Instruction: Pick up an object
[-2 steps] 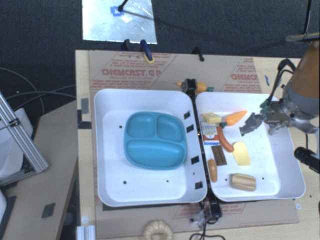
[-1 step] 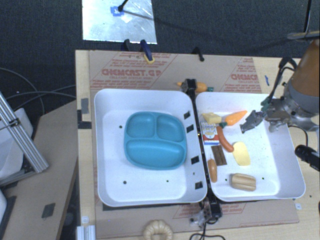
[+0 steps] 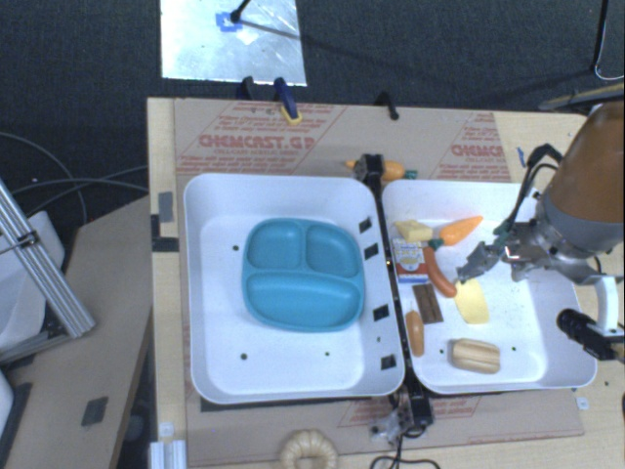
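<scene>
The gripper (image 3: 476, 262) hangs low in the right bin (image 3: 547, 364), fingers slightly parted and holding nothing, just above the yellow cheese wedge (image 3: 473, 304) and beside the red sausage (image 3: 441, 277), with the blue divided plate (image 3: 301, 273) in the left bin (image 3: 220, 218)

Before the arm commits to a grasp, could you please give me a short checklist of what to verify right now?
1. End effector over the right bin: ok.
2. A target beneath it: ok, the yellow slice and red sausage lie closest.
3. Object between the fingers: not ok, nothing visibly held.
4. Finger opening: cannot tell.
5. Neighbours clear of the target: not ok, the brown bar and sausage crowd it.
6. Blue divided plate out of the way in the left bin: ok.
</scene>
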### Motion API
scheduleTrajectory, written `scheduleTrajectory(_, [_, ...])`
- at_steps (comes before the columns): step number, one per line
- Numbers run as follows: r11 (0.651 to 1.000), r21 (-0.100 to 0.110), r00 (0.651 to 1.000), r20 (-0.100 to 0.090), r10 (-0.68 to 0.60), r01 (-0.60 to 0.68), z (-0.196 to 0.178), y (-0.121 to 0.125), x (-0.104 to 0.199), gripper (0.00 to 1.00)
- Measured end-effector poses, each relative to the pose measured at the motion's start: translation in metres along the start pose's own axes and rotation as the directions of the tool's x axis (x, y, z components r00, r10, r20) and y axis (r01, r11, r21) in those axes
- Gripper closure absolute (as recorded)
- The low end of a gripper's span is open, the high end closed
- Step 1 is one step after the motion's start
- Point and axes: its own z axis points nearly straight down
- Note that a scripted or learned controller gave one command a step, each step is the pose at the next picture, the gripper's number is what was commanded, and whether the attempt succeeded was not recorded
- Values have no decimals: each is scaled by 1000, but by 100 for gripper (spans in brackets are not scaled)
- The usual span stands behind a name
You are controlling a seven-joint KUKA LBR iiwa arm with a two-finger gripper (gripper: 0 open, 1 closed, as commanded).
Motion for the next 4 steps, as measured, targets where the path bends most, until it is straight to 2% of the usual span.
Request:
scheduleTrajectory(1, [1000,0,1000,0,0,0,57,-7,-6,0])
scheduleTrajectory(2, [1000,1,1000,-1,0,0,113,3,-2,0])
scheduleTrajectory(3, [1000,-3,1000,0,0,0,127,5,-3,0])
scheduleTrajectory(4, [1000,-11,1000,-2,-1,1,114,7,-1,100])
